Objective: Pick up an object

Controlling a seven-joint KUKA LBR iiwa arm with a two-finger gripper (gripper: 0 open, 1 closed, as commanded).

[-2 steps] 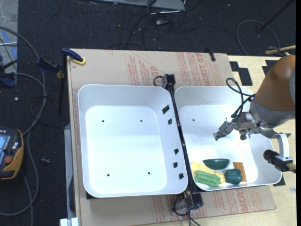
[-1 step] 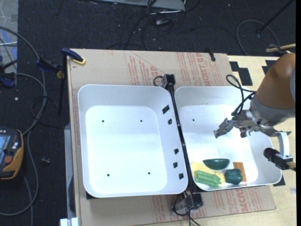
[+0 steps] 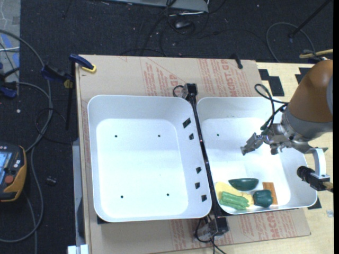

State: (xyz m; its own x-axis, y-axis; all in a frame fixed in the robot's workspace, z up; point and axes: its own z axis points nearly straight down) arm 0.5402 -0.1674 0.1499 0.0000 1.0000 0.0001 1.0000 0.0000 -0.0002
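The gripper (image 3: 254, 143) hangs above the right bin (image 3: 233, 112), over bare white floor; whether it is released or clenched cannot be told. Below it, clustered in the bin's near corner, lie a dark green bowl-shaped object (image 3: 243, 183), a light green ridged object (image 3: 233, 200), a teal block (image 3: 262, 198) and yellow (image 3: 223, 187) and orange (image 3: 269, 187) flat pieces.

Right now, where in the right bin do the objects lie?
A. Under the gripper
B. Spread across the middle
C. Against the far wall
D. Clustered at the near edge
D: the green objects, the dark green bowl-shaped piece and the teal object sit together at the near edge of the right bin, apart from the gripper.
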